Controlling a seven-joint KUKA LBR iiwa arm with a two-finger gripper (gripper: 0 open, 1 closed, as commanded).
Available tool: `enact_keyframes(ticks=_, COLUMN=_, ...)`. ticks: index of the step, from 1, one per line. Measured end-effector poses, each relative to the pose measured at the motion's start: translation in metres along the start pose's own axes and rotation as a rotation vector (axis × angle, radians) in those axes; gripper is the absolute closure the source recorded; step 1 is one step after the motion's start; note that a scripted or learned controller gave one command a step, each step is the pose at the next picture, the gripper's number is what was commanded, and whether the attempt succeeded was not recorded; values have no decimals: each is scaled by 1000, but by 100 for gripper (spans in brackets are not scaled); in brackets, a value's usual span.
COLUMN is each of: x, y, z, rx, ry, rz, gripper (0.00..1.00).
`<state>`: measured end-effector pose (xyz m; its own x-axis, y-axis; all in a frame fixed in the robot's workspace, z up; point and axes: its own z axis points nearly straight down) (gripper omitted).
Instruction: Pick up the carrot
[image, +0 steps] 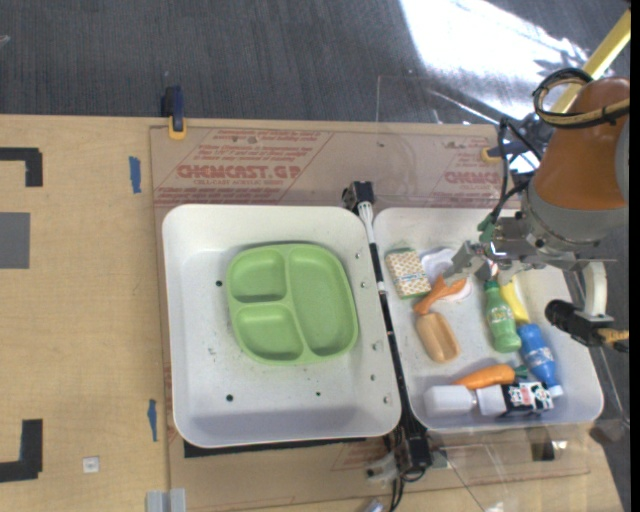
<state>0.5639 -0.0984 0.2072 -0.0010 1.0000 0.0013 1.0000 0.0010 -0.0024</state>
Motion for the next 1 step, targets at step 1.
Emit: enact_keyframes(ticks=1, x=-20, y=7, z=109, rx=-9, ry=-2, rz=12, gripper=0)
